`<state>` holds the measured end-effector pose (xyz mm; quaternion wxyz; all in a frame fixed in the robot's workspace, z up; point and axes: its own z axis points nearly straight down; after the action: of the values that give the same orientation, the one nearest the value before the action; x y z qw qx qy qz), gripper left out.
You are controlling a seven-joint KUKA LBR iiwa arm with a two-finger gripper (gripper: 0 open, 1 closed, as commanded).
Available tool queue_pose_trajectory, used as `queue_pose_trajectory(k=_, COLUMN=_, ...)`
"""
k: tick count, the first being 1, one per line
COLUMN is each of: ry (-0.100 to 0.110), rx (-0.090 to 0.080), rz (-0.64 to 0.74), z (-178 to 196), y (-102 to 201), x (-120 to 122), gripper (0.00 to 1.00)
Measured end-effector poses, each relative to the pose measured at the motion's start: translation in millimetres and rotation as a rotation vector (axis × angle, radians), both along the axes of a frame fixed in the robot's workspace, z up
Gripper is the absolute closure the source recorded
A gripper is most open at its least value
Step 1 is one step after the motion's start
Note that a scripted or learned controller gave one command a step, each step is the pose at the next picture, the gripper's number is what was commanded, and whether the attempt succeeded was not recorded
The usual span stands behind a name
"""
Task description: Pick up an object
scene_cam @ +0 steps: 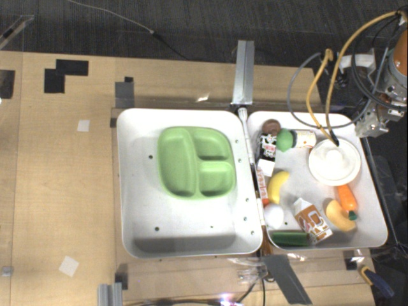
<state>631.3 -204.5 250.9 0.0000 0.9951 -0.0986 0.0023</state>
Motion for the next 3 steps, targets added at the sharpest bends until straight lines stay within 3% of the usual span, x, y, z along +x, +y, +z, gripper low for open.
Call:
queue_pose_trajectory(k=1, ry=-0.001, rx=0.0, rz=-0.004, z=10.3, y=0.6, x=38.8, gripper=1.0)
queue_pose_trajectory(k=3, ry=0.001, rx=0.0, rz=0.001, z=31.6, y=-0.4, x=38.3, gripper=1.0)
